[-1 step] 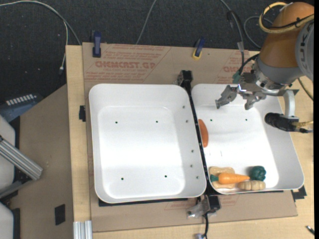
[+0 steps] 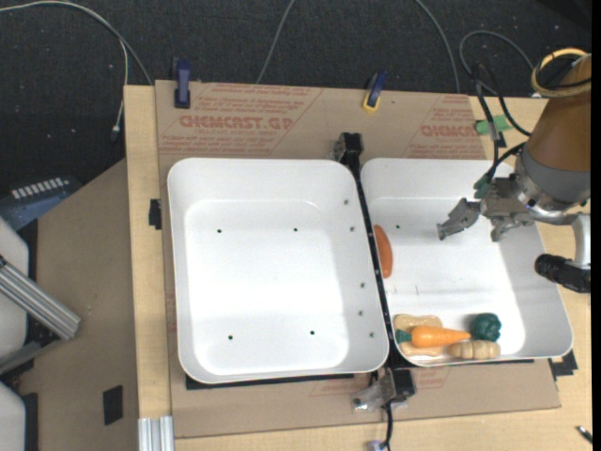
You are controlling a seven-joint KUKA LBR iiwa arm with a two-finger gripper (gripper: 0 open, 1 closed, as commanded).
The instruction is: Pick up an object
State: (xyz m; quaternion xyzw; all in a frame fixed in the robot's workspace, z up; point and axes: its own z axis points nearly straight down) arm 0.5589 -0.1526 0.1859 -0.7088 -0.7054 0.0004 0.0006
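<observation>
We find the objects in the right bin [image 2: 526,280], gathered along its near edge: a carrot [image 2: 439,337] lying lengthwise, orange with a pale end, resting on a cream-coloured piece [image 2: 418,325] at the bin's near left corner; a tan, lumpy piece [image 2: 474,349] just beside the carrot, against the near rim; and a dark green, rounded item [image 2: 485,326] touching that cluster on its right. A further orange-red, elongated object [image 2: 383,251] lies along the bin's left wall, about midway down it, apart from the rest. All of these sit well clear of the gripper [image 2: 479,222], which hangs over the far right part of the same bin, nearer the far edge than the near one; the cluster lies toward the near edge from it, and the orange-red object lies to its left by the wall. We see nothing between the fingers [image 2: 457,222]; they look spread apart, one reaching left and one pointing toward the near side. The arm [image 2: 563,139] comes in over the bin's right edge, its orange band above the grey wrist, the wrist bent so the gripper points leftward and down over the bin floor. The left bin [image 2: 272,271] lies alongside, touching the right one along their shared edge, both on a cardboard sheet [image 2: 282,116]
</observation>
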